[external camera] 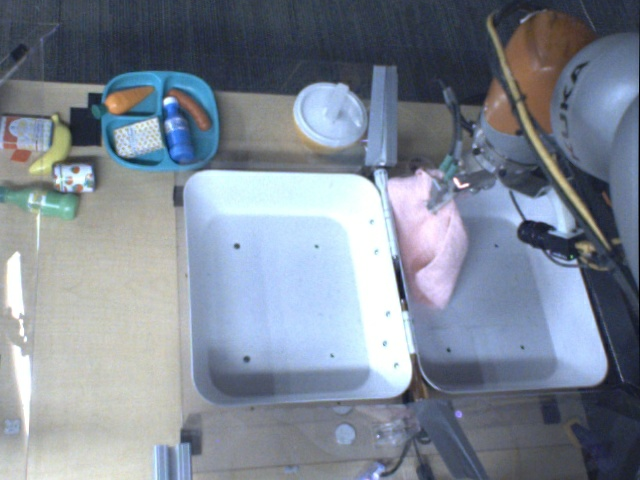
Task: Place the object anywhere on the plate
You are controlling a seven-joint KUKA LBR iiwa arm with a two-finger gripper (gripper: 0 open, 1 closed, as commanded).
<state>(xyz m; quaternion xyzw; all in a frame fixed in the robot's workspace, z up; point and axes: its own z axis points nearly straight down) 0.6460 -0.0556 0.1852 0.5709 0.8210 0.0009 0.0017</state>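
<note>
Camera view shows the gripper (447,186) low over the back left corner of the right bin (560,368), at the upper edge of a pink cloth (432,243). The cloth lies crumpled against the bin's left wall, its long axis running from the gripper toward the front of the bench, with most of its bulk below and slightly left of the fingertips. Finger spacing cannot be determined at this scale, and a grasp on the cloth cannot be confirmed. The blue plate (205,108), divided into sections and already carrying toy food, sits on the bench well apart to the back left, beyond the left bin (290,388). Any transfer must therefore travel leftward across the full width of the left bin.
</note>
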